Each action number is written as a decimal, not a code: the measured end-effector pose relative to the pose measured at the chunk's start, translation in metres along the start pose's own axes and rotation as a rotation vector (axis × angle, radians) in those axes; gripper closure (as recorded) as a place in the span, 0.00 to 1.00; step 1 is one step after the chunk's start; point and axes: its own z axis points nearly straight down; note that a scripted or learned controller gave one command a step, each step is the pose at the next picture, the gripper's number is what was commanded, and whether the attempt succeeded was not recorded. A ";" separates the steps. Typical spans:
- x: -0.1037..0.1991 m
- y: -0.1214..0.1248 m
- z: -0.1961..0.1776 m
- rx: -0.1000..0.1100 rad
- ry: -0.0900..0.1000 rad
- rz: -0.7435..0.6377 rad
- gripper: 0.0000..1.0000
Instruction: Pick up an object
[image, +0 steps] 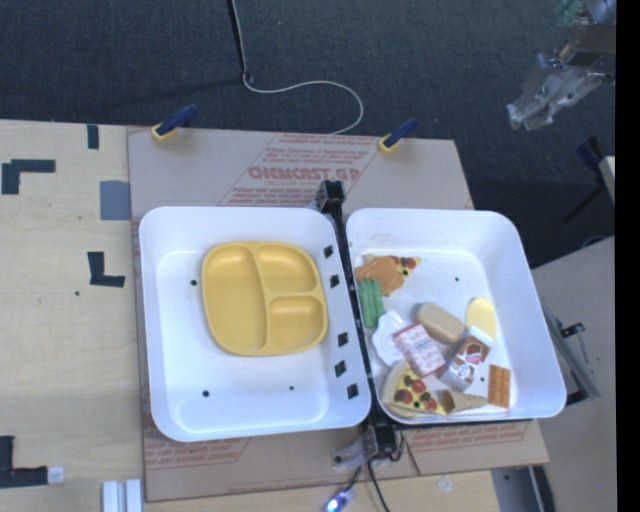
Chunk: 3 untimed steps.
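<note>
The right bin (520, 262) holds a heap of toy food: a pizza slice (388, 268) at its upper left, a green piece (370, 302) beside the divider, a tan loaf (441, 323), a yellow banana-like piece (482, 317), a pink-and-white packet (420, 349), a small can (464, 365), another pizza slice (415, 392) and an orange cracker (498, 386). My gripper (535, 103) hangs at the top right, high above the dark floor and well beyond the bins, with nothing seen in it.
In the left bin (160, 300) lies a yellow divided plate (265, 297). Both bins rest on a cardboard sheet (300, 170) held by blue-and-yellow clamps (175, 121). A thin cable (300, 88) loops behind the cardboard.
</note>
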 end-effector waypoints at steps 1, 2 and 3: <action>-0.017 -0.044 0.117 0.029 0.003 0.008 1.00; 0.089 -0.014 0.001 0.004 0.004 -0.007 1.00; 0.078 -0.048 0.146 0.034 0.001 0.006 1.00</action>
